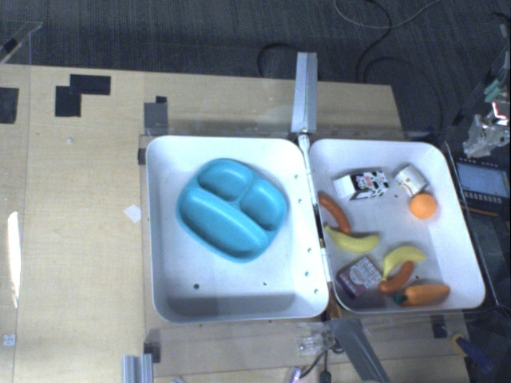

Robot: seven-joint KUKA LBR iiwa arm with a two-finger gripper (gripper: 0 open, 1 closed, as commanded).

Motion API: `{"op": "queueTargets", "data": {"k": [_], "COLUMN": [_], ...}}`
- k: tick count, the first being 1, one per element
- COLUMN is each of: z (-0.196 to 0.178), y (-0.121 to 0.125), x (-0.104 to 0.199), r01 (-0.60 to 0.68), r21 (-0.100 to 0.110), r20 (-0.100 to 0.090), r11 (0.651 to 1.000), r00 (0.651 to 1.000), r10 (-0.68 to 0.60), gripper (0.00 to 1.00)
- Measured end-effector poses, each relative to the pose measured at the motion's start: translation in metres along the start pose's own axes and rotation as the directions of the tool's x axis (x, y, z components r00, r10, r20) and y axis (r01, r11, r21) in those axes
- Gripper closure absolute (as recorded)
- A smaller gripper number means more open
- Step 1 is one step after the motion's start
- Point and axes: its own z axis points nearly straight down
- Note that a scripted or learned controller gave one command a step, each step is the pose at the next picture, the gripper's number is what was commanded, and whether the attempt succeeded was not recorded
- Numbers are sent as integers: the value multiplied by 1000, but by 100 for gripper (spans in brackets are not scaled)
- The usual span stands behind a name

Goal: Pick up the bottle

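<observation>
Task not started yet, by look of things. Small white plastic bottle with dark label [361,184] lies on side in right white bin [471,250], nothing holding it. Pale grey shape at right edge, likely tool [489,134]: cannot tell if spread or pressed together. Bottle sits well apart from tool, off to its left, past white cup [410,179] and orange ball [423,206]. Left to do: reach, grab, lift.

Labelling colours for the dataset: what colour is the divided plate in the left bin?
Light blue, a plain three-compartment plastic plate; camera view shows it clearly.
</observation>
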Motion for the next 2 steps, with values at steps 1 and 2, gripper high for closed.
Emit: {"op": "queueTargets", "data": {"k": [1, 2], "z": [-2, -84], "y": [1, -32], "x": [67, 80], "r01": [-139, 30], "r21": [3, -1], "r20": [0, 0], "r11": [990, 1000], "r00": [990, 1000], "r10": [139, -30], "gripper": [100, 100]}}
